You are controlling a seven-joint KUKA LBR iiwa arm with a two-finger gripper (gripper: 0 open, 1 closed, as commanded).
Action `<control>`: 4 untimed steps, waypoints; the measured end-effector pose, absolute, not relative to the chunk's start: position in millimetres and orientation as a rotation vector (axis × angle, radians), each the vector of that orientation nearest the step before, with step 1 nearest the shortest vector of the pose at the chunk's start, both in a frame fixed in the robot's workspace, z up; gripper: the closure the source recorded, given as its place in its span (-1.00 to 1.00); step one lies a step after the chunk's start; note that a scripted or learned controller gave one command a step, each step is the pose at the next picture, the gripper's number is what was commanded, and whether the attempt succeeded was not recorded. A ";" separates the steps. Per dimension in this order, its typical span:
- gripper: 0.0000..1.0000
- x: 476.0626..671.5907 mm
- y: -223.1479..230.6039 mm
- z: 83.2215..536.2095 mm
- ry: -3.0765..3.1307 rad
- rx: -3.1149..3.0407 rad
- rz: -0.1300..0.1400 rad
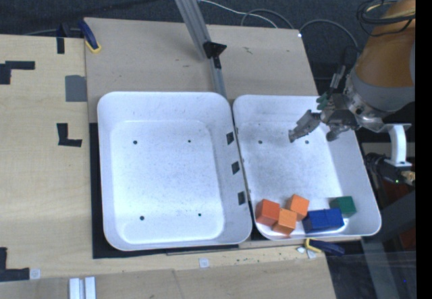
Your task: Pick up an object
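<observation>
Camera view shows my claw (314, 126) over the upper part of the right bin (283, 156), its two fingers spread apart and released, with nothing between them. The things I may pick lie well below my claw, gathered at the near edge of this bin: three orange blocks (283, 213) touching each other, a blue block (322, 221) just beside them, and a small green block (345, 206) behind the blue one.

I judge that these blocks are light and stiff, probably wood or plastic, so they will not bend or break under my fingers. Their smooth painted faces could slip a little. I think the blue block is the best to take, across its shorter sides, because the orange ones are crowded together and the bin wall is close.
</observation>
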State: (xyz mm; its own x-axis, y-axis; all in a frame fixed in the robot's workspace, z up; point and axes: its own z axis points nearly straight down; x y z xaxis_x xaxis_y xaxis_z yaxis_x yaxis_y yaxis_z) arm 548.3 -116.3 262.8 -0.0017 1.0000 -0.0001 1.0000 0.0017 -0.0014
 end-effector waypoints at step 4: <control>-1.00 670.9 -85.8 293.6 -2.225 -2.219 0.002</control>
